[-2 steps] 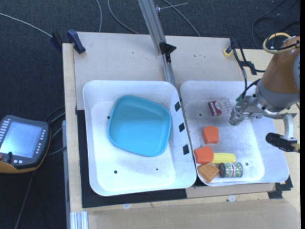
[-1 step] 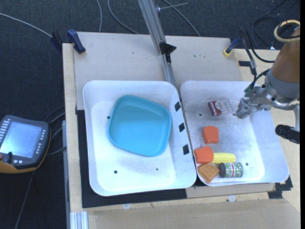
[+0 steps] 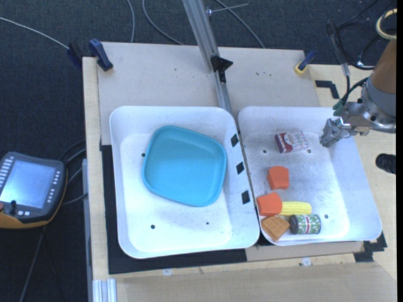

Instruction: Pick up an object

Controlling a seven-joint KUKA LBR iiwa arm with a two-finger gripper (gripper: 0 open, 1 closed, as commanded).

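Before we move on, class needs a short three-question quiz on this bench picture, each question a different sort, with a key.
1. True or false: the blue plate lies in the left bin.
2. Which thing lies closest to the claw? A) the red and white packet B) the yellow corn cob C) the small jar
3. Fill in: two orange blocks lie in the ____ bin.

Key: 1 true; 2 A; 3 right.
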